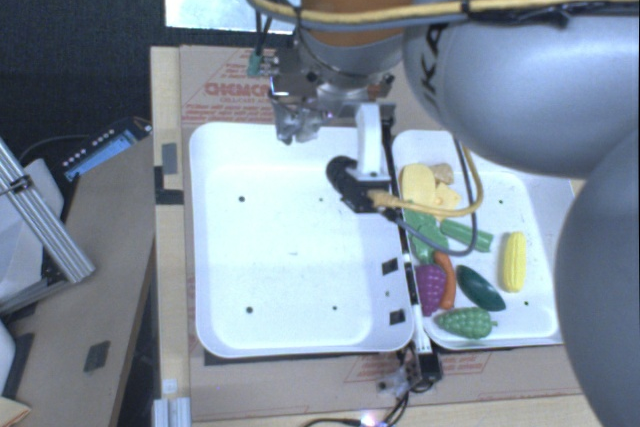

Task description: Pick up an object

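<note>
Toy fruit and vegetables lie bunched in the right bin [540, 205], at the centre right of the frame. Any one of them could serve as the object to pick up. An ear of yellow corn [513, 261] lies toward the bin's right side, apart from its neighbours, so it looks the easiest to take cleanly. A purple bunch of grapes [430, 287] and an orange carrot [448, 283] touch each other near the bin's left wall. A dark green oval piece [481, 290] sits just beside them, and a bumpy green gourd [464, 322] lies at the lower edge. Higher up, a pale yellow piece [418, 187] rests against long green pods [455, 235]. A grasp in that heap would likely catch more than one thing.

The end effector [292, 123] hangs over the upper edge of the left bin [290, 255], at the upper centre of the frame, well apart from all the toys. Whether it is wide or narrow cannot be told from this angle. The grey arm [520, 65] sweeps in from the upper right and covers the right bin's top corner. Both bins sit side by side on a brown cardboard sheet [215, 90] on the desk [110, 245]. Judging by these positions, no pick has begun, and the arm would need to cross to the right bin first.
</note>
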`<state>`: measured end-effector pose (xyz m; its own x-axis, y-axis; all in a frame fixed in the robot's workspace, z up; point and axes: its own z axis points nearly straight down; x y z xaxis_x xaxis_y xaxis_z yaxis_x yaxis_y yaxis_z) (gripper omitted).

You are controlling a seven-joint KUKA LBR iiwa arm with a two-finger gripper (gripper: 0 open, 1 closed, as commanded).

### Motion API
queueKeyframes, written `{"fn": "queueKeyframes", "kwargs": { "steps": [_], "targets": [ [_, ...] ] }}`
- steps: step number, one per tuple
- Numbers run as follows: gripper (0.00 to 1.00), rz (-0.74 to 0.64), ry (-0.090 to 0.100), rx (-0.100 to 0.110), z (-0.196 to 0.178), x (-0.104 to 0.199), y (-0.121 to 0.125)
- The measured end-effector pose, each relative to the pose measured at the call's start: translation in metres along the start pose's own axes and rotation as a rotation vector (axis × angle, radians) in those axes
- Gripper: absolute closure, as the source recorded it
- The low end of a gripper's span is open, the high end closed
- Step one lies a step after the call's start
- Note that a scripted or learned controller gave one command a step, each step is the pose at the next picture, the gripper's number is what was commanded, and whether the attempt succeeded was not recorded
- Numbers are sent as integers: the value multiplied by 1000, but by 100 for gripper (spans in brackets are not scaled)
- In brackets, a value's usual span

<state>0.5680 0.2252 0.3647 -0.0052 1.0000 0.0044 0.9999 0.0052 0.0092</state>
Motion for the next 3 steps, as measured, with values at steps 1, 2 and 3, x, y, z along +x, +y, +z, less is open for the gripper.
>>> {"fn": "queueKeyframes", "kwargs": {
  "steps": [1, 2, 3],
  "targets": [
    [100, -1, 0, 2, -63, 10, -14],
    [100, 5, -3, 3, -79, 9, 28],
    [100, 4, -4, 4, -91, 9, 61]
  ]
}}
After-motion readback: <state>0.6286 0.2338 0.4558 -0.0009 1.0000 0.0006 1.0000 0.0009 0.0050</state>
